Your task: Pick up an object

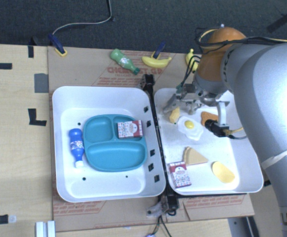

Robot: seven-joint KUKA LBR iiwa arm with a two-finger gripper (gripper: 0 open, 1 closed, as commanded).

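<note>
The arm came in from the right, and the gripper (182,101) hung low over the far end of the right bin (242,164). Whether it was spread or closed could not be told; the metal there was a blur. Nothing could be seen in its grip.

Just on the near side of the gripper lay a small tan piece (174,115), the closest thing to it. Touching or apart? No telling from this angle. Beside that piece and a little nearer sat a toy fried egg (189,126), with an orange piece (208,116) off to the gripper's right.

Nearer the camera in the same bin were a tan wedge (195,156), a yellow oval (223,172) and a small red carton (180,175), all well apart from the gripper.

Away to the gripper's left, across the divide, the left bin (69,102) held a blue divided tray (114,147) with a red-and-white carton (129,129) resting on it, and a blue bottle (75,147) lay beside the tray.

Beyond the gripper, outside the bins, a green bottle (124,61) and a banana (156,60) lay on the cardboard.
</note>
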